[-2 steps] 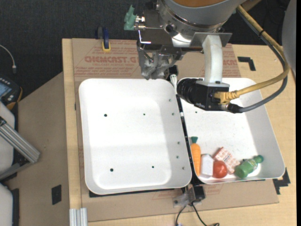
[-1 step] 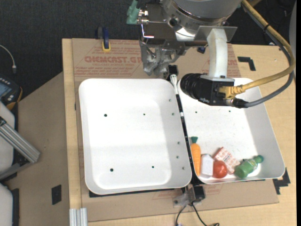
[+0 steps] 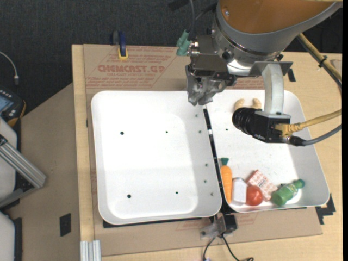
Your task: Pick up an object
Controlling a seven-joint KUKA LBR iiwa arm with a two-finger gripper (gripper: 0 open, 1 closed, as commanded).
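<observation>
My gripper [image 3: 200, 95] over top edge where two bins meet; jaws' state: cannot tell. Right bin [image 3: 310, 162] holds toy carrot [image 3: 226, 177], red tomato-like piece [image 3: 254, 195], green bottle [image 3: 286, 193] along its near edge. Left bin [image 3: 109, 118] beside.

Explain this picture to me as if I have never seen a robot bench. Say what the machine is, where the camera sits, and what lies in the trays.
The big grey and orange shape at the top is a robot arm reaching in from the right. Its tool, the part meant for grasping, hangs over the far end of the seam between two shallow white bins. I cannot tell whether it is open or shut, and nothing shows in it. One camera looks down on the bench from above at a slant. The left bin has small dark dots on its floor. In the right bin a carrot, a red piece, a green bottle and a small packet lie along the near edge. A black device is mounted on the arm.
</observation>
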